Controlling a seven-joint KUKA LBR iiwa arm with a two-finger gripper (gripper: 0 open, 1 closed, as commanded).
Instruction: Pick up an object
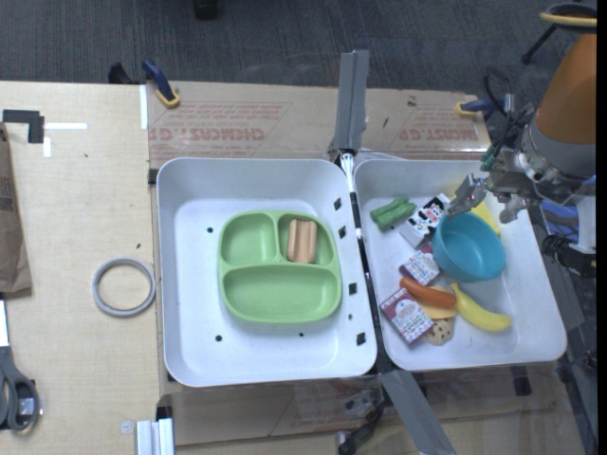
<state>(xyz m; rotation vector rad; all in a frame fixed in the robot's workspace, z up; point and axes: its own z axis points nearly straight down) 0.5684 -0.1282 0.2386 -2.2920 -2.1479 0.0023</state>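
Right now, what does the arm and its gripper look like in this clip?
The arm enters from the right: an orange band above a grey wrist section. Below it sits a metallic grey gripper of bare hardware, with dark cables running beside it. No legible markings.

A: Where's the room in the right white bin [531, 344]?
B: Its far right corner lies bare. The round blue bowl [469, 247], yellow banana [482, 313] and red carton [406, 317] crowd the left and middle.
A: The left bin [190, 282]?
B: The green 3-part tray [280, 275] fills its middle.
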